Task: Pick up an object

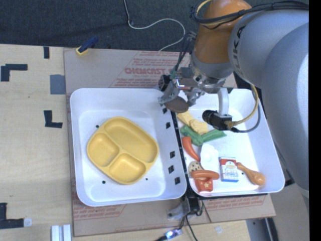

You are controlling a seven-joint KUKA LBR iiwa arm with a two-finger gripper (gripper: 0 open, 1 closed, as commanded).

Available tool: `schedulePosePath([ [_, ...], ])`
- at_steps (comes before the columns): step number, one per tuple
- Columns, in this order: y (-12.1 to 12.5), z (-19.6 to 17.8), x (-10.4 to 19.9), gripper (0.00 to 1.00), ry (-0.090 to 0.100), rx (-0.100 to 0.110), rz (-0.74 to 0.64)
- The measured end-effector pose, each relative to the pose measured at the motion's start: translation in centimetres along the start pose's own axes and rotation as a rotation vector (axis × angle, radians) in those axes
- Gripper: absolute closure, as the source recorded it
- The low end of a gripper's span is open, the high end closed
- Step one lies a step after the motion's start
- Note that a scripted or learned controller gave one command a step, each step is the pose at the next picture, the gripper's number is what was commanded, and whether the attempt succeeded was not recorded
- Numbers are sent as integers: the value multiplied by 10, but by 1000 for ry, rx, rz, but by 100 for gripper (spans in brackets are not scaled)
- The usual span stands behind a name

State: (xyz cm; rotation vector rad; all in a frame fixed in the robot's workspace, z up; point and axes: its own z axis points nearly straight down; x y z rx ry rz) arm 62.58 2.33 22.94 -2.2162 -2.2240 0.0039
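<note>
While the end effector [176, 98] is hovering over the divide between the bins, gripping what looks like a small brown object [176, 104], it is carrying that piece clear of the right bin [261, 134]; yellow tray [123, 149] is lying in the left bin [80, 134].

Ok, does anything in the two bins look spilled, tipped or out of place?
Nothing stands out. The yellow divided plate lies flat in the left bin, turned a little askew to its walls. The toy food sits heaped inside the right bin.
</note>
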Motion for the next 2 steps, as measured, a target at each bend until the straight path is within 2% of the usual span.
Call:
schedulePosePath([
  [1, -19, 1, 40, 100, 0, 1, 0],
  [2, -38, -1, 60, 100, 0, 1, 0],
])
